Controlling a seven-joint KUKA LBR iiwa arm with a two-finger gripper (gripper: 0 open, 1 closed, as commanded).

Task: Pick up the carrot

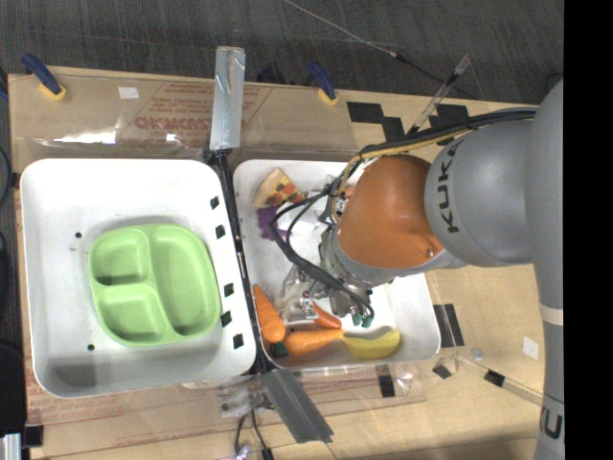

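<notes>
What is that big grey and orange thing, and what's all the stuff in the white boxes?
That is a robot arm, grey with an orange band. A camera above the bench looks down on it, and the arm reaches in from the right. At its end is a pincer for grabbing things, hanging low over the right white bin.

In that bin lie toy foods: two carrots, one carrot by the bin's left wall and another carrot near the front, a yellow banana, and a pizza slice at the back. The left white bin holds a green tray with three sections.

The arm's job is to pick up a carrot. I can't tell whether it grips anything.
</notes>
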